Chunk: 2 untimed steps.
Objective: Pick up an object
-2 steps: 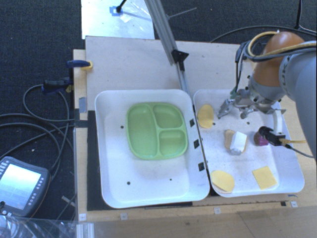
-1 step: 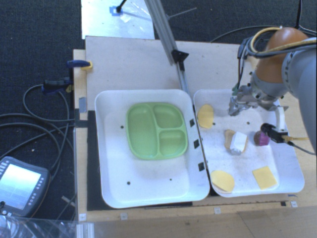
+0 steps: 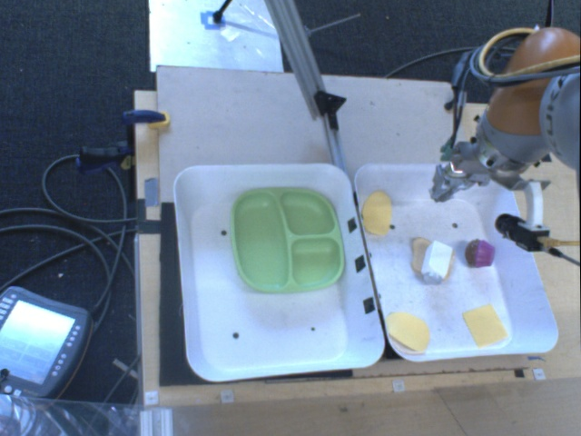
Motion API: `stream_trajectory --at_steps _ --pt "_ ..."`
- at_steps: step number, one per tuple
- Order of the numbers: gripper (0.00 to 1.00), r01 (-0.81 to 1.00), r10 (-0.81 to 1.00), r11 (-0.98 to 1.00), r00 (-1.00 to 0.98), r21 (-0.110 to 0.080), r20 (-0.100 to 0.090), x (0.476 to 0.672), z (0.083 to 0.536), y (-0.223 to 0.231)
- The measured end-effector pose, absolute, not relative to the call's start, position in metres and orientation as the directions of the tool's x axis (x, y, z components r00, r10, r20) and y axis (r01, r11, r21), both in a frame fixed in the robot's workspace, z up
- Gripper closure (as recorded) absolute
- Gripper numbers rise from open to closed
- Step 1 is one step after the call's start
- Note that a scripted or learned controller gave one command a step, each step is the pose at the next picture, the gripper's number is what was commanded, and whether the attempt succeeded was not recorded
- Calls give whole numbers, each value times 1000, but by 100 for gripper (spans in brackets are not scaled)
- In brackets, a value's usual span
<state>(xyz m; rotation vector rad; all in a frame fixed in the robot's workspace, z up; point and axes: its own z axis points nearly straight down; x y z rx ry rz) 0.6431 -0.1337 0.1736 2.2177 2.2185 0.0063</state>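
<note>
**Objects lie in the right bin, gripper above its far edge**

We see a white block (image 3: 438, 259) near the middle of the right bin (image 3: 545, 321), a purple piece (image 3: 480, 253) just beside it, and yellow pieces (image 3: 484, 324) nearer the rim. The gripper (image 3: 447, 186) hangs over the bin's far edge; we cannot tell how wide it stands. The left bin (image 3: 204, 334) holds a green tray (image 3: 288, 240).

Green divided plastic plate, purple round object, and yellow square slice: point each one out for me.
Green divided plastic plate (image 3: 289, 240), camera view, point on its central ridge.
Purple round object (image 3: 480, 253), camera view, point on its middle.
Yellow square slice (image 3: 485, 325), camera view, point on its flat top.
</note>
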Motion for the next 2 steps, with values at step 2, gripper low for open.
stream_trajectory --at_steps 2 --pt "100 1000 1000 7 -7 6 -1 642 263 -126"
